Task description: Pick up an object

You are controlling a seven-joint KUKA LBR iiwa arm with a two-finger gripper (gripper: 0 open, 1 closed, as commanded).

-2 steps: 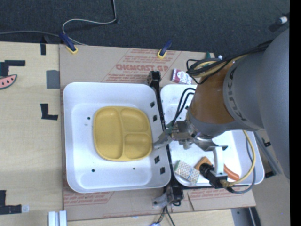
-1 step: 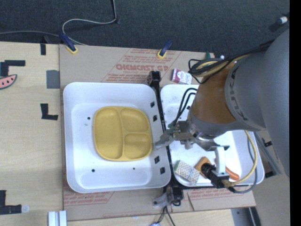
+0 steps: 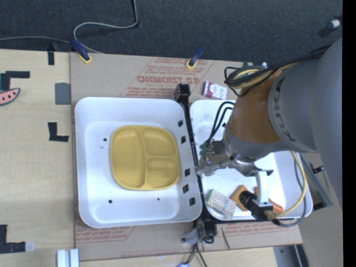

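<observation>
In the right bin [image 3: 289, 218], a checkered packet [image 3: 221, 202] lies just below the hand [image 3: 214, 160]; its grip I cannot tell.

The cardboard sheet [image 3: 161, 77] under the bins carries red print near its far edge that reads "CHEMCAST G.P"; the smaller red lines beneath it are too faint to read. More red print runs along the sheet's near edge, also too small to make out. A small packet [image 3: 213, 90] beside the right bin has markings, blurred beyond reading.
</observation>
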